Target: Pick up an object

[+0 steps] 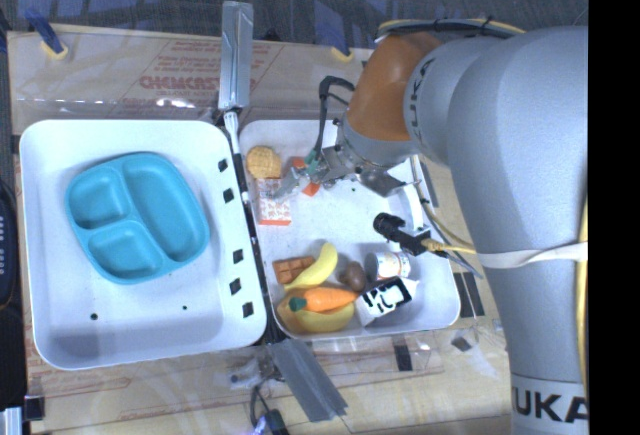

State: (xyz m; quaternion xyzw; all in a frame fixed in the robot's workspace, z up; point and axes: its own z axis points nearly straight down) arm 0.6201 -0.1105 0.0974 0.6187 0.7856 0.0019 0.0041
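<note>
A: From the camera view, where is the arm (pixel 500 153)?

B: It reaches in from the right and bends down over the right bin (pixel 440 308). The orange band (pixel 385 103) sits above the wrist, and the gripper (pixel 312 171) is low over the far part of that bin.

A: Are the fingers wide or narrow?

B: I cannot tell; the tip is small and cluttered. Something small and orange-red (pixel 310 188) lies right at it, but I cannot make out whether it sits between the fingers.

A: What could be picked up?

B: All of it is in the right bin. A round cracker (pixel 263 161) lies just beside the gripper, toward the divider, with a small packet (pixel 274 211) just nearer the camera. At the near end, a banana (pixel 316 267) lies over a waffle piece (pixel 288 270), a carrot (pixel 328 300) rests on a yellow bowl (pixel 318 319), and a brown nut-like thing (pixel 352 275) sits beside them. A white can (pixel 390 265) and a black-and-white box (pixel 384 301) lie near the right wall.

A: And the left bin (pixel 60 323)?

B: It holds a blue divided plate (pixel 137 215), lying flat, well apart from the gripper.
</note>
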